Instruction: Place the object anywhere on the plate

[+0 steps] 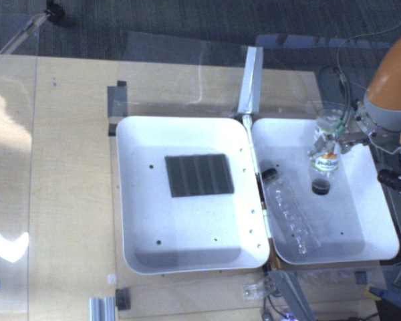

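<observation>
Landmark: the right bin (374,243), the shallow white tray nearer the arm; every place below is given from it.
Arm: the grey arm (395,72) with its orange band comes in over the right bin's far right corner.
Gripper (331,142): it hangs above the upper middle of the right bin, and whether it is clenched or released I cannot tell.
Small bottle (325,169): a clear bottle with an orange label and a dark cap at its lower end, seen just under the gripper over the right bin's upper middle; whether it is grasped I cannot tell.
Large bottle (287,212): a clear plastic bottle with a black cap lies on its side along the right bin's left wall, cap toward the far end.
Left bin (140,246): touching the right bin's left wall.
Plate (199,175): a dark ribbed rectangle lying flat in the left bin, well apart from the right bin's contents.
</observation>
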### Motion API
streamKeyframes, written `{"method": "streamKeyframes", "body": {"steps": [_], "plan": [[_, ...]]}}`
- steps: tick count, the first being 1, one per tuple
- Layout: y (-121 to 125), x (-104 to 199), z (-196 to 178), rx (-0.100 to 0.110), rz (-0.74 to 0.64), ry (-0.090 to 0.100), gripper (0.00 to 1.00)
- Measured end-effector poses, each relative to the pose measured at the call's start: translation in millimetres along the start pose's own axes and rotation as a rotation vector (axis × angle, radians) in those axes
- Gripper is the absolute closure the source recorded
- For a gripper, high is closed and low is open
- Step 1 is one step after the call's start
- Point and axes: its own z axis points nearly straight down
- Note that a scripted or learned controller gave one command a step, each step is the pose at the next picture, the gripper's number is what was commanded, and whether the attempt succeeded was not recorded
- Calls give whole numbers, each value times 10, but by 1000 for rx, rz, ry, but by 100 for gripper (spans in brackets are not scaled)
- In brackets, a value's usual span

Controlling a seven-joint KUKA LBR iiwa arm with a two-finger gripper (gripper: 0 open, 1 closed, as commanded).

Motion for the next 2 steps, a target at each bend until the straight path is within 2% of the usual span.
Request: {"method": "streamKeyframes", "body": {"steps": [1,2], "plan": [[219,535,-1292,-3,-170,-1,100],[749,1164,-2023,-4,-405,-2,100]]}}
